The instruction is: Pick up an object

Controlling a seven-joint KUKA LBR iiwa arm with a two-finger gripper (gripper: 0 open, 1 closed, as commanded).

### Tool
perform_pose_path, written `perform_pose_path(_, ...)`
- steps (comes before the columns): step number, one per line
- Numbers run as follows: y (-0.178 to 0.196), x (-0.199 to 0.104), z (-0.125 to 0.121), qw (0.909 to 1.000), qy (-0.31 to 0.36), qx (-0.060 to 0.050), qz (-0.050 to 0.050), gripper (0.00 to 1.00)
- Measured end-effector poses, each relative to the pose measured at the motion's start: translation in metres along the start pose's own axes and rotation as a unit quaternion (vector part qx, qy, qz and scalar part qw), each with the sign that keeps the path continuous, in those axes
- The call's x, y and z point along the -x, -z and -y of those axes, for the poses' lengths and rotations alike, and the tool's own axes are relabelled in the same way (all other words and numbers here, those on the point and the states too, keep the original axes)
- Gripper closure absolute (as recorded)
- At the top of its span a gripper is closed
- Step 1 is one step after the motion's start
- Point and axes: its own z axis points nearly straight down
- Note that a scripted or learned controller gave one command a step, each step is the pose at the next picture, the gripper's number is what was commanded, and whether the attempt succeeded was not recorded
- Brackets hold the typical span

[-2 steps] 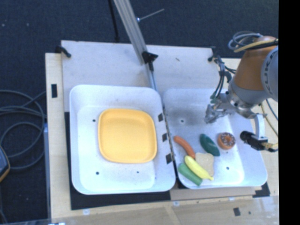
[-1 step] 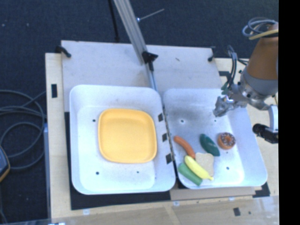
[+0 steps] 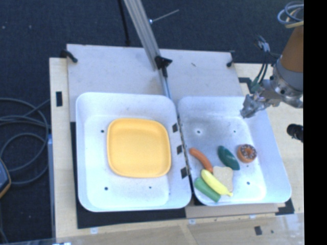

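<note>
The right bin (image 3: 204, 116) holds several small toys near its front: an orange carrot (image 3: 201, 158), a dark green pod (image 3: 228, 157), a brown round piece (image 3: 247, 153), a yellow banana (image 3: 215, 182), a green piece (image 3: 205, 189) and a pale slice (image 3: 224, 175). My gripper (image 3: 249, 107) hangs over the bin's far right corner, well behind the toys, and nothing shows between its fingers. The grey arm with its orange band (image 3: 292, 55) comes in from the right.
The left bin (image 3: 92, 111) holds a yellow square plate (image 3: 138, 147). A slanted metal pole (image 3: 144, 27) stands behind the bins. Cables (image 3: 20, 137) lie on the floor at left.
</note>
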Motion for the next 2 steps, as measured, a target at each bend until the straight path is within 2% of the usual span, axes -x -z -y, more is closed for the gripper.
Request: perform_pose_path(2,-0.005,-0.115,0.022,1.0,0.002,-0.002,-0.001,1.0)
